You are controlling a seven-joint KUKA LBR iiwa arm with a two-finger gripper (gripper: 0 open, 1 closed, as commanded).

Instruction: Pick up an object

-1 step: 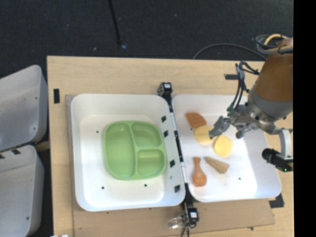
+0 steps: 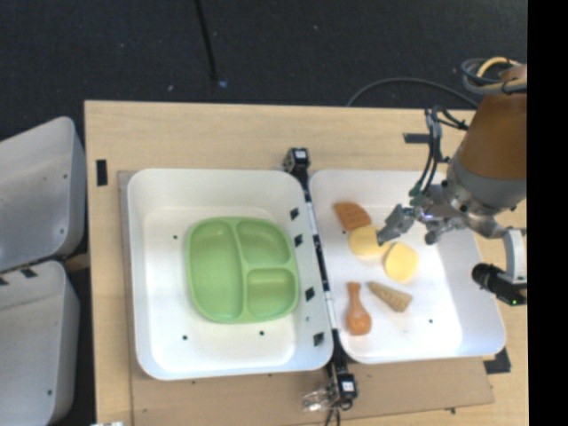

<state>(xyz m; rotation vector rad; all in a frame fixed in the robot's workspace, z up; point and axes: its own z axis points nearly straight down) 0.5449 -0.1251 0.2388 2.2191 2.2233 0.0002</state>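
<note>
From the overhead camera view, the wooden worktop (image 2: pixel 106 140) carries two shallow white bins side by side. The left bin (image 2: pixel 155 344) holds a green divided plate (image 2: pixel 240 269) lying flat near its middle, with three compartments showing.

The right bin (image 2: pixel 470 327) serves as the landmark for the rest. Toward its left half lie five small food pieces. An orange-brown slab (image 2: pixel 352 214) sits nearest the bin's far-left corner. Just below it is a pale yellow round piece (image 2: pixel 363 242), and touching or almost touching that, further toward the bin's centre, a second yellow round piece (image 2: pixel 400 262). Nearer the bin's front edge lie an orange spoon-shaped piece (image 2: pixel 357 310) and, just beside it, a tan cone (image 2: pixel 391 296) lying on its side.

The grey arm with its orange band (image 2: pixel 497 140) reaches in over the bin's right side. The tool (image 2: pixel 406 225) hangs above the bin's middle, close over the two yellow pieces, its dark fingers (image 2: pixel 393 226) spread apart with nothing between them.
</note>
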